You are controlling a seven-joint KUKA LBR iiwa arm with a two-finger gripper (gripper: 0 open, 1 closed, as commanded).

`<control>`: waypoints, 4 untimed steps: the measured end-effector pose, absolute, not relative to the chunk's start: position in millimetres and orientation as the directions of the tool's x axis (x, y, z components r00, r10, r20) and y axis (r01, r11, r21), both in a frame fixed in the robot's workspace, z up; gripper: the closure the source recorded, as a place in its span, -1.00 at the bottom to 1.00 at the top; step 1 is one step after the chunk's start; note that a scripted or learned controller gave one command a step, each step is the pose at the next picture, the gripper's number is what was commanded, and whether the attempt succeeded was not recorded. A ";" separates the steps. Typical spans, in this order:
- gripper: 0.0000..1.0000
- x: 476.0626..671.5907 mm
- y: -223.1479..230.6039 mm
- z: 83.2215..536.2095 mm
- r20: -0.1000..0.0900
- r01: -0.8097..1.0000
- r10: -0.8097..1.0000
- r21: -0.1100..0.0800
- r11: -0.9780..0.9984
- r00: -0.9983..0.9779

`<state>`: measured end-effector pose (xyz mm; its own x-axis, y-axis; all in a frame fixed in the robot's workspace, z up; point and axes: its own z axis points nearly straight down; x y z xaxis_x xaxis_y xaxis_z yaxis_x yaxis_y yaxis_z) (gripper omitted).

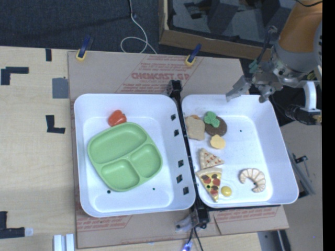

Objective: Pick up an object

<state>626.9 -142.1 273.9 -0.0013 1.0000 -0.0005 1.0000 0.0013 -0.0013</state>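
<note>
Robot lab: clamped cardboard (157,72), white bins (84,140), toy food (212,184).

Fixed overhead (slanted), over both bins (84,140).

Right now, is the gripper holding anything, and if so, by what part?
Nothing is held. The gripper hangs over the far rim of the right bin, its fingers spread with nothing between them, apart from the toy food lying below.

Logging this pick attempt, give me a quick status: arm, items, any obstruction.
Gripper above the right bin's far rim, nothing held. Toy foods lie untouched: croissant, pizza slice. Green tray in the left bin. Nothing blocks the foods.
</note>
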 end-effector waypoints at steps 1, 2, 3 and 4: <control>-1.00 624.1 -133.3 98.7 -0.005 1.000 1.000 0.007 -0.001 0.001; 1.00 622.9 -131.4 105.8 -0.002 1.000 1.000 0.002 0.001 -0.001; -1.00 622.7 -131.3 105.1 -0.002 1.000 1.000 0.001 0.001 -0.001; -1.00 666.5 -113.4 86.4 -0.014 1.000 1.000 0.006 -0.001 0.001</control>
